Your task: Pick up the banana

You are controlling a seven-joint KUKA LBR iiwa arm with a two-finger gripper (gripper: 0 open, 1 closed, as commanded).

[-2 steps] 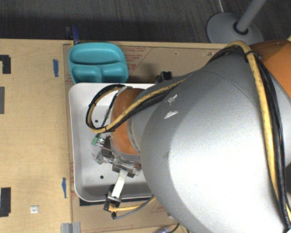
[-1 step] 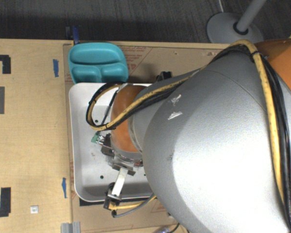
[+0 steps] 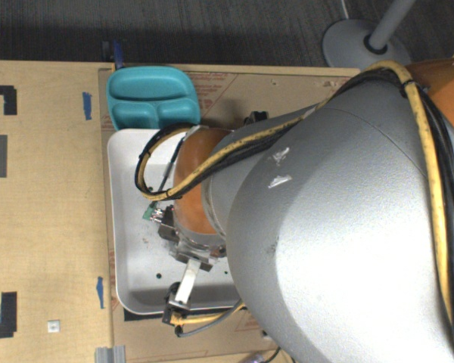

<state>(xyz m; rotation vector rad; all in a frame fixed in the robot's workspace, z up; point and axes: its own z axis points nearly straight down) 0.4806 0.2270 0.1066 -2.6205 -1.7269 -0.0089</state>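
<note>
Arm (image 3: 325, 225): grey casing, closest to the camera. It covers the middle and right of the view and reaches in from the right over the desk.
Orange band (image 3: 188, 180): sits on the arm just above the wrist, over the middle of the white bin.
Cable loop (image 3: 146, 165): black and yellow. It runs off the arm casing and curves out over the left half of the bin.
Wrist (image 3: 183, 240): metal assembly below the orange band, pointing down toward the near half of the bin floor.
Jaws: at the wrist end, low over the near half of the bin. Whether they are released or clenched cannot be told from this angle.
Banana: position cannot be told, as the arm covers much of the bin interior.
Desk (image 3: 45, 203): tan board surface, with black marks along its left edge.
White bin (image 3: 125, 225): shallow, with rounded corners. Its left wall and a strip of floor are exposed beside the wrist.
Blue tape marks (image 3: 100, 291): on the desk just left of the bin, one by the near-left corner and one by the far-left corner.
Teal object (image 3: 153, 97): moulded plastic, lying across the far-left corner of the bin and touching its far rim.
Floor (image 3: 212, 13): dark carpet beyond the far edge of the desk.
Grey stand (image 3: 356, 44): round base with a slanted pole, on the floor past the desk's far-right corner.
</note>
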